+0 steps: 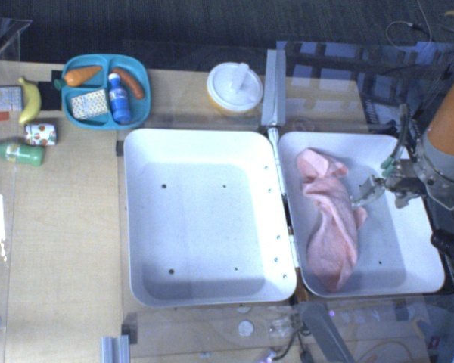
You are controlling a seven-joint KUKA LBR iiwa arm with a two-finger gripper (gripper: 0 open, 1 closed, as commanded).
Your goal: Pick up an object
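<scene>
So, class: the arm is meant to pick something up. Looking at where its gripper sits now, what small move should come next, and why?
Probably a short move toward the pink cloth and down onto it. The gripper sits at the cloth's right edge in the right bin, and nothing shows between its fingers, so it likely needs to close on a fold.

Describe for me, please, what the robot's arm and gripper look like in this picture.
The arm comes in from the right: a rounded grey body with a broad orange band above the wrist. The gripper is small and metallic grey, with thin fingers, dark fittings and a thin cable beside the wrist.
</scene>
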